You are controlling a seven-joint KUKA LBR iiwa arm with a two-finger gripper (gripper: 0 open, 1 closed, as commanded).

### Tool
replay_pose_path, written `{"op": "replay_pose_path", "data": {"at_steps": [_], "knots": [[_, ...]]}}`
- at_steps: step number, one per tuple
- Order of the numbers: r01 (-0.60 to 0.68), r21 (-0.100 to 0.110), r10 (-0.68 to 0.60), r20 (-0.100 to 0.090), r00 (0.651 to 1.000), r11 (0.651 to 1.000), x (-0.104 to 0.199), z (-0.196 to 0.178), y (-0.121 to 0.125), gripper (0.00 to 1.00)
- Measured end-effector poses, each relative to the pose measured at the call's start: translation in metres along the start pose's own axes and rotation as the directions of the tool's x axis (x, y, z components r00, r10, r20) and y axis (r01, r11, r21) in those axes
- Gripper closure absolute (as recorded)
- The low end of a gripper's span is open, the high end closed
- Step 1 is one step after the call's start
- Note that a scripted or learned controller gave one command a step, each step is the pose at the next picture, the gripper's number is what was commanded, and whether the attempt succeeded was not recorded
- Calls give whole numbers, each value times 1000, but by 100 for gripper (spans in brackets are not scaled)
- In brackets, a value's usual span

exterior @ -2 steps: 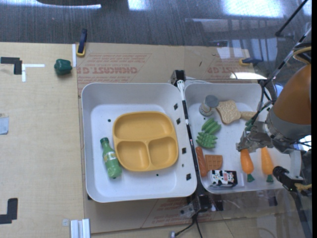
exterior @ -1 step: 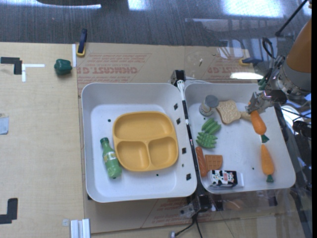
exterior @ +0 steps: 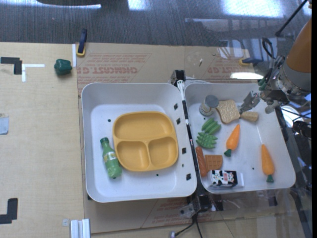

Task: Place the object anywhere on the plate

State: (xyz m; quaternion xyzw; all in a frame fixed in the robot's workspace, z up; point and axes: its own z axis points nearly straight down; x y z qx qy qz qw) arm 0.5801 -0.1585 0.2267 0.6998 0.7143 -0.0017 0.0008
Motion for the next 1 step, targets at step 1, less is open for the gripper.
{"op": "replay_pose_path", "data": {"at_steps": [1], "knots": [[518,-4,-518,3,856,856,23,-78,-29,0]]}}
